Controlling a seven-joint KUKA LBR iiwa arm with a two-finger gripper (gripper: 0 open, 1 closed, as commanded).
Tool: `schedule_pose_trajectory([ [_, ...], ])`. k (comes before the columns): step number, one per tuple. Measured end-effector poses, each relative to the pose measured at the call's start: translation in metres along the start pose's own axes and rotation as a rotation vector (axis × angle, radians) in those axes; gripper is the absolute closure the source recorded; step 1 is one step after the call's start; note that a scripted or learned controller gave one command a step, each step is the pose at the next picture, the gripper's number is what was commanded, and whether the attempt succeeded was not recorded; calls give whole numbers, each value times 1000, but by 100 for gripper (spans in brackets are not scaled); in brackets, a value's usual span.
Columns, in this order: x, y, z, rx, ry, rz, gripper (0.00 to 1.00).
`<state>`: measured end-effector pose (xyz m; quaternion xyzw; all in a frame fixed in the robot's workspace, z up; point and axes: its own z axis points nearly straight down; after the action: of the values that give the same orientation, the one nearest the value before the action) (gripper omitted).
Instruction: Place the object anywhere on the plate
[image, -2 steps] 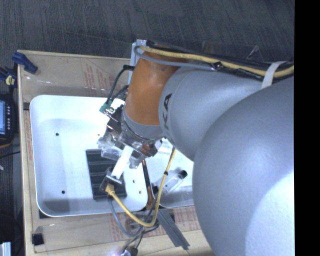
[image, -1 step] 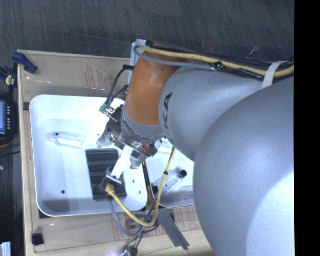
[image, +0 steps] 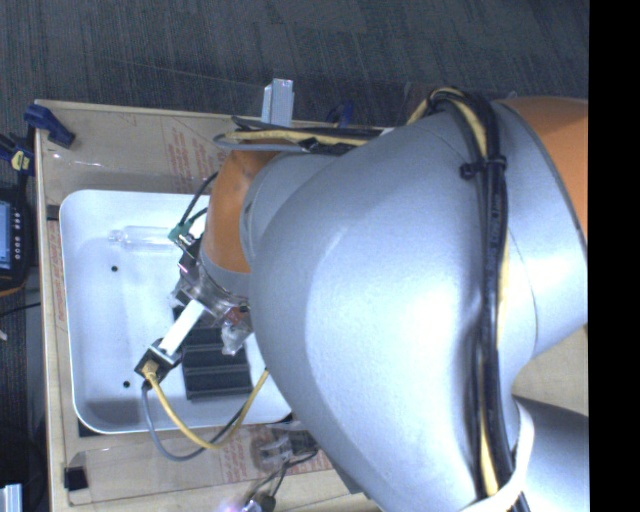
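My arm fills the middle and right of the camera view, its orange band just above the wrist. The gripper shows as a black ribbed block low over the white left bin, near that bin's front right part. A white bar with a yellow tip juts from the wrist toward the left. A clear, glassy object lies near the bin's far wall, up and left of the gripper and apart from it. Whatever is under the gripper is hidden.
A yellow cable and a grey one loop from the wrist over the bin's near rim. Blue clamps sit at the bench's far left corner. A black device stands at the left edge. The arm covers the right bin.
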<state>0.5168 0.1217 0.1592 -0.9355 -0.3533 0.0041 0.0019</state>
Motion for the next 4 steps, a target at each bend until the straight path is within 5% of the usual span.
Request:
schedule_pose_trajectory([
  [1, 0, -2, -9, 6, -4, -7, 100],
  [2, -11, 64, -33, -1, 2, 109, 100],
  [3, 67, 80, 44, -6, 3, 320, 100],
  [4, 67, 80, 43, -6, 4, 320, 0],
])
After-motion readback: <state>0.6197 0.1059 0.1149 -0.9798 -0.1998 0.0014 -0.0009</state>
